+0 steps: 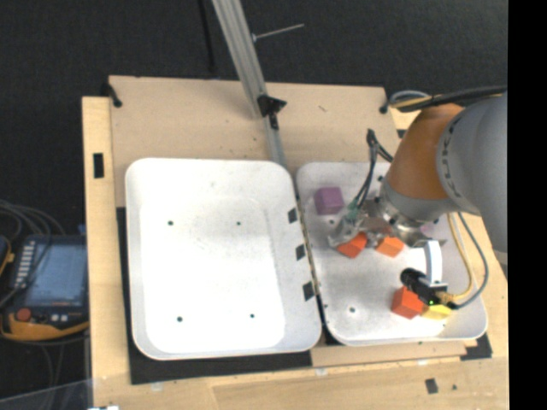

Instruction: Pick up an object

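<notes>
Camera view: fixed overhead, slanted, looking down on counter with two white bins side by side.
Left bin: shallow, white, faint grey smudging and four dark dots on its floor.
Right bin: shallow, white, carrying the loose blocks.
Arm: grey, orange band above the wrist, reaching in from the right, wrist over the upper middle of the right bin.
Tool: low over the right bin floor, amid the orange blocks; finger state cannot be told, wrist and cabling cover it.
Purple block: on the right bin floor, upper left part, near the tool but apart from it.
Orange block, left: just below the tool, touching or nearly touching; grip not confirmed.
Orange block, middle: just beside the first, at the tool's right side.
Orange block, lower: lower right part of the right bin, beside a black and yellow fitting.
Pendant: off the counter's left edge, screen lit.
Metal post: slanting up from the counter's rear edge.
</notes>
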Controlling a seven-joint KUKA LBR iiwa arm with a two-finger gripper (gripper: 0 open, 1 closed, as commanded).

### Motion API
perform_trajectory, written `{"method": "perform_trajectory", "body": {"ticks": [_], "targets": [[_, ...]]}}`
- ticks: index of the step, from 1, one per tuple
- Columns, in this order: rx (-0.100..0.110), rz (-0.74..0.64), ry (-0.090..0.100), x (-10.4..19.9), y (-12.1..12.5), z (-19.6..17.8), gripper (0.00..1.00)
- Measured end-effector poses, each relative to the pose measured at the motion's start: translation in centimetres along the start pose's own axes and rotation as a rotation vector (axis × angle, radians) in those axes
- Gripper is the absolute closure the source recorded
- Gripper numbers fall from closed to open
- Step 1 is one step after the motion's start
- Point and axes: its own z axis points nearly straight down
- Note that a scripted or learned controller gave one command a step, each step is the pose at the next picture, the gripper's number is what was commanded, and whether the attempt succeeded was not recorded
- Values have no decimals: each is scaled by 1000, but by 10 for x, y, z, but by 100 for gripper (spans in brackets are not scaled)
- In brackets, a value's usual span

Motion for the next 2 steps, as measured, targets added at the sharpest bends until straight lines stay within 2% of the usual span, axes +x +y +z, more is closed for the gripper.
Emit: {"method": "perform_trajectory", "body": {"ticks": [1, 2], "targets": [[1, -8, -2, -8, 10, -52, 100], [-1, -10, -2, -5, 8, -114, 100]]}}
